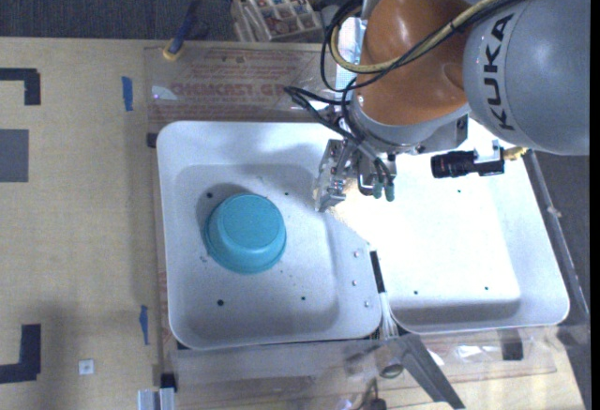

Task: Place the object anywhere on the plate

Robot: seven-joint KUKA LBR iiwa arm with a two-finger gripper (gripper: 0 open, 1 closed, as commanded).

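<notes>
Two-finger gripper [330,195] over left white bin [178,305], finger state unreadable (blurred). Round blue plastic plate [246,232] bare; placement not yet done.

"KUKA" on the grey arm [525,70]

brightness: strong overhead light, even
glare: my right shallow white plastic bin [487,249] blown out near my wrist
shadows: soft, under my round blue upturned bowl [246,232]
blur: my metal two-finger gripper [353,177] smeared
focus: background clutter soft
</notes>
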